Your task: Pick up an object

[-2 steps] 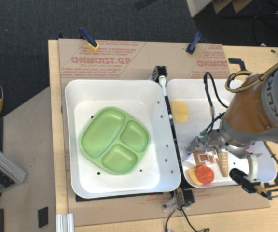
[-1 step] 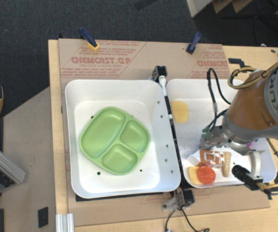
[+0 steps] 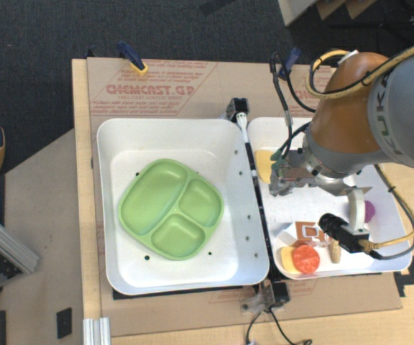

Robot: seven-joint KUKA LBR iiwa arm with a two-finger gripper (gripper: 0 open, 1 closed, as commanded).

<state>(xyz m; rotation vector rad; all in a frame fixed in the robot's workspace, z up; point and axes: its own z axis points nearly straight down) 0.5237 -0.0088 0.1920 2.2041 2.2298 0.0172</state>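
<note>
The gripper [image 3: 280, 180] hangs low in the right bin [image 3: 379, 264] beside a yellow object [image 3: 264, 164]; its grip state cannot be told.

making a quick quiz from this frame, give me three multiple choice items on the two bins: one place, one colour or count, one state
1. Where does the divided plate lie?
A. left bin
B. right bin
C. on the cardboard

2. What colour is that plate?
A. red
B. green
C. blue

3. How does the plate sit?
A. flat, compartments up
B. flipped over
C. propped on the bin wall

Answers:
1. A, it rests on the floor of the left bin, while the arm hangs over the right bin.
2. B, it is light green throughout.
3. A, its three compartments face the camera.
</note>
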